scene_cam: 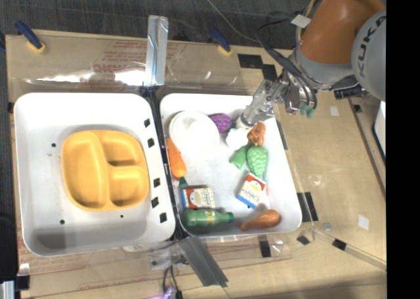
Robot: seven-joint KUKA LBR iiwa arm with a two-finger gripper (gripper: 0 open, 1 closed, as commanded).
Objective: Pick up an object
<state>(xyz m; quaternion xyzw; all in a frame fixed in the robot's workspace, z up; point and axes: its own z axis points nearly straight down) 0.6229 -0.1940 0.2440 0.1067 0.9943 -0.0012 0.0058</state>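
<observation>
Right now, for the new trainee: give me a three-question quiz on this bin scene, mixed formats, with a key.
1. True or false: the yellow tray lies in the left bin.
2. Which lies nearest the green bottle? A) purple grapes B) small carton C) white plate
3. Fill in: the gripper hovers over the right bin's ____ edge, far or near.

Key: 1 true; 2 B; 3 far.
</observation>
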